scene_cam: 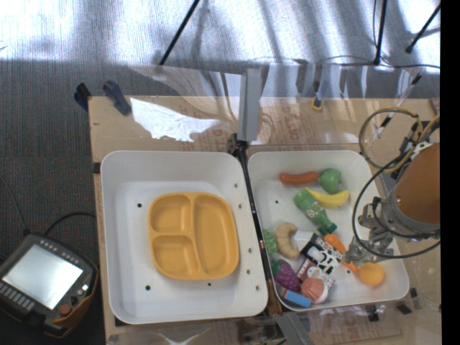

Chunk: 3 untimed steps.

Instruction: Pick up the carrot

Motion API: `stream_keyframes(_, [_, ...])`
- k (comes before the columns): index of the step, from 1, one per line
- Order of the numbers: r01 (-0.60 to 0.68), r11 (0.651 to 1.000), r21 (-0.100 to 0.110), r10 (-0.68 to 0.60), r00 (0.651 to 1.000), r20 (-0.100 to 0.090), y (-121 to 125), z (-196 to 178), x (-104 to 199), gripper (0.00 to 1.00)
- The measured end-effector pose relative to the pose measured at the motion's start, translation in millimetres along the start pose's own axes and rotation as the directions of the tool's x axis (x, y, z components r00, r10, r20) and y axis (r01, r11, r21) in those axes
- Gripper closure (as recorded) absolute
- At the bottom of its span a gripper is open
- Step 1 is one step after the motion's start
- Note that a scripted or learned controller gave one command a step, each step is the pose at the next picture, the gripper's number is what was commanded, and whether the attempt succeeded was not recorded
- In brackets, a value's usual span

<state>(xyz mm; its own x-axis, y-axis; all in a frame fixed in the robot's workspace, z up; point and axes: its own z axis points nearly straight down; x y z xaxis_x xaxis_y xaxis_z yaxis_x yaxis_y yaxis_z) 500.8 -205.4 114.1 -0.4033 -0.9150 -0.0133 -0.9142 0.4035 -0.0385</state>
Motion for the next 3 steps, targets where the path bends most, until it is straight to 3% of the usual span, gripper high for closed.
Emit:
stream_keyframes(1, [0.331,0.943,-0.039,-0.331,0.944,0.006,-1.0,-52.3,-100.9,1.0])
stream_keyframes(2, [0.446,0.894,-0.043,-0.446,0.895,0.009,30.3,-82.4,-14.1,1.0])
stream_keyframes(3, [0.472,0.88,-0.043,-0.472,0.881,0.014,49.8,-72.9,-79.8,1.0])
